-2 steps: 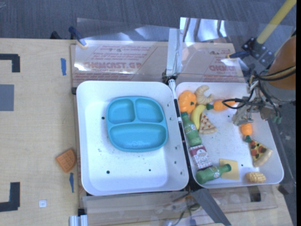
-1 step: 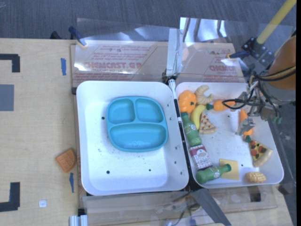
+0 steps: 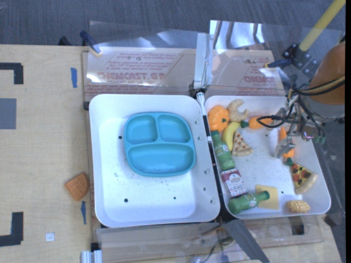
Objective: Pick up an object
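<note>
While my gripper point(image 3: 286, 147) hangs low over the right bin point(image 3: 321, 171), I cannot tell how my jaws stand. Just below it lies a toy pizza slice point(image 3: 302, 177); farther left rests a green bottle point(image 3: 227, 169).

Fixed overhead camera, slanted down (both bins point(image 3: 104, 147) visible)

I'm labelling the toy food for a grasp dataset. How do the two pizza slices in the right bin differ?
The pizza slice near the banana is pale with small red spots; the pizza slice by the right wall has darker, denser toppings in red, green and black. The first lies mid-bin touching the banana; the second lies alone, just below the pincer. Both are flat wedges with tan crusts.
</note>
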Motion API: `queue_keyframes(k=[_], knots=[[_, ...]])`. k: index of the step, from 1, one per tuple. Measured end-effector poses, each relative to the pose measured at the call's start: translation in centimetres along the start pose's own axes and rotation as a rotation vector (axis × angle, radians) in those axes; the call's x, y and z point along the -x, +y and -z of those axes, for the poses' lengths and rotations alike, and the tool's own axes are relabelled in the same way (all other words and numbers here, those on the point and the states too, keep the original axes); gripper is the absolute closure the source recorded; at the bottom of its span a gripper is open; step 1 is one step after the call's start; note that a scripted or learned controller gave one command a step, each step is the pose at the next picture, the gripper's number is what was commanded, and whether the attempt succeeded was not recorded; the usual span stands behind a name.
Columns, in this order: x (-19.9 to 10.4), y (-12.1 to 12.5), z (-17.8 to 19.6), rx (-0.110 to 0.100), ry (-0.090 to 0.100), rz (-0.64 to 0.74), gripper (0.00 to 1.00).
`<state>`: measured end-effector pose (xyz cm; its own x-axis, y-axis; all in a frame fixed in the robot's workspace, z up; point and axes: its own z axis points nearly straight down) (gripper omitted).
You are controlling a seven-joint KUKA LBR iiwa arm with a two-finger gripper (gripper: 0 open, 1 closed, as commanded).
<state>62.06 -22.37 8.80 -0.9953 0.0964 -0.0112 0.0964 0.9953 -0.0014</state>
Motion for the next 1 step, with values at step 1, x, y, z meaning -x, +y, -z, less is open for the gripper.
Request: queue_keyframes(k=[1], knots=[[0.44, -0.02, 1.53, -0.003, -0.016, 0.0, 1.0]])
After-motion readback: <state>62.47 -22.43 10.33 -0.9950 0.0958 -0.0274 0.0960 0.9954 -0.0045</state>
